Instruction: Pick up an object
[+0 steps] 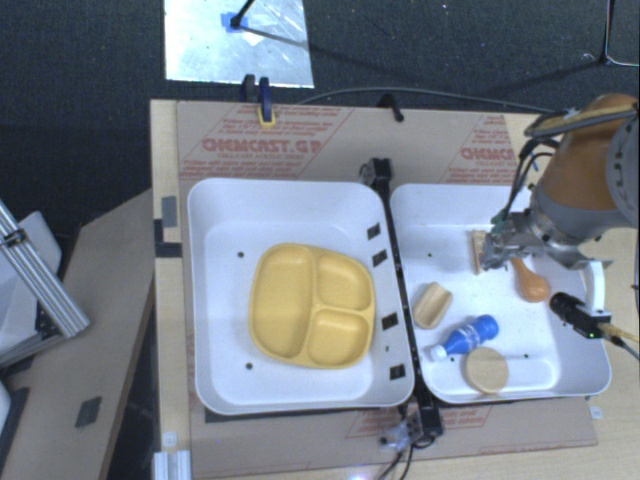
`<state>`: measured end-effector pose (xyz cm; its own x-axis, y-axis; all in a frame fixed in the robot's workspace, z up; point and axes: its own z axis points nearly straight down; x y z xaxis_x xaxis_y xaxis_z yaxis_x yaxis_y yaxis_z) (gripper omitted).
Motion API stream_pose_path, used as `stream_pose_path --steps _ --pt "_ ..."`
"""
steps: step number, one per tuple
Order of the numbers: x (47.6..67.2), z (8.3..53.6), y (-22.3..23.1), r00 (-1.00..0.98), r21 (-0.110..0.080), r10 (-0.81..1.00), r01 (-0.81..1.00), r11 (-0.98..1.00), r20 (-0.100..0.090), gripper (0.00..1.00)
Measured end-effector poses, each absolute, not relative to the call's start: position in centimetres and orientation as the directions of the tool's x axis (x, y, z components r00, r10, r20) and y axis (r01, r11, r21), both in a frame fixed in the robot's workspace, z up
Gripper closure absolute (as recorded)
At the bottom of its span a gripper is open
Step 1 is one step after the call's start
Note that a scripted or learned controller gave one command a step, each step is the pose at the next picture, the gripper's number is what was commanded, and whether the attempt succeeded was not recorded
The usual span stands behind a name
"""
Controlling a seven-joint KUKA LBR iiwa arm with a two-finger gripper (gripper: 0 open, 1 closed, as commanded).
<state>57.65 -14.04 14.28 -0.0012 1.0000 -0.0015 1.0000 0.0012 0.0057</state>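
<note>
On the worktop (pixel 170 268), my claw (pixel 492 251) hangs low by the orange pear-shaped toy (pixel 531 280), perhaps to grasp; its opening I cannot tell.

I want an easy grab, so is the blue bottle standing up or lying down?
Lying down. The bottle rests on its side on the right bin's floor, white cap end pointing left.

Dark carpet floor (pixel 80 68) surrounds a wooden bench (pixel 165 298) and foil sheet (pixel 238 28).

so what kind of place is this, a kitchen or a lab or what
Most likely a robotics lab test bench, not a kitchen: a robot arm reaches over two white bins set on a board, holding odd items like a yellow divided plate and a blue bottle.
</note>
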Motion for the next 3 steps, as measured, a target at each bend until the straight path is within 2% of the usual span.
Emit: stream_pose_path --steps 2,3 --pt "57.6 24.2 -14.7 -0.004 0.008 1.0 1.0 0.004 -0.002 1.0" --pt "58.4 25.0 -9.3 -0.01 0.004 1.0 1.0 0.01 0.001 1.0"
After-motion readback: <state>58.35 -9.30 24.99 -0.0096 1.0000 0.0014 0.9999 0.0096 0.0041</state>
